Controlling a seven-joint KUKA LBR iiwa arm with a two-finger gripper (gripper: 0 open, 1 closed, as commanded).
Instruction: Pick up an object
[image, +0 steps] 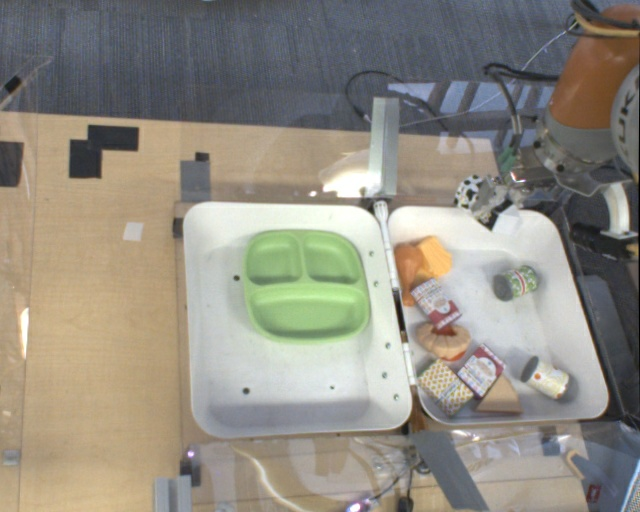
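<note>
The right bin (570, 300) holds several small items. An orange piece (422, 260) lies at its upper left, with a red-and-white carton (433, 298) and a round tan pastry (444, 341) below it. A checkered box (441, 386), a red box (480, 370) and a brown wedge (501, 399) crowd the front. A green can (516, 282) lies on its side at the right. A small white bottle (548, 379) lies near the front right. My gripper (488, 200) hangs over the bin's far rim, above and apart from all items.
The left bin (215, 380) bears a green divided plate (304, 285) in its middle. A metal post (385, 150) stands behind the seam between the bins. Cables trail behind the right bin. The arm's orange band (595, 80) is at the upper right.
</note>
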